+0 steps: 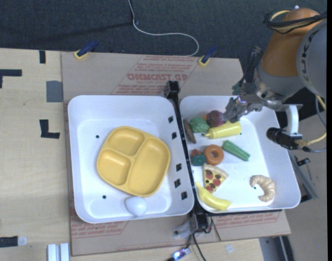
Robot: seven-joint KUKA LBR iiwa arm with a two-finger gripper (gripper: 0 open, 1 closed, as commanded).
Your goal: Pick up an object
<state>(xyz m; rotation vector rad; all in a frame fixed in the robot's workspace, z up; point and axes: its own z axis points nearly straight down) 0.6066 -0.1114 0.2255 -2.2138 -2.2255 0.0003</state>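
My gripper point(235, 111) hangs over the back of the right bin point(275, 200), just above the yellow corn-like piece point(225, 130) and right of a dark purple fruit point(214, 117). Nothing shows between its fingers. Below lie a green leafy piece point(198, 125), a green pickle point(235, 150), an orange donut point(214, 154), a pizza slice point(213, 177), a banana point(213, 199) and a croissant point(263, 186).
The left bin point(81, 118) holds a yellow divided plate point(133, 160) and a white egg point(136, 205) at its front. A black divider with clips point(179, 145) runs between the bins. The arm's body point(288, 53) looms at the right.
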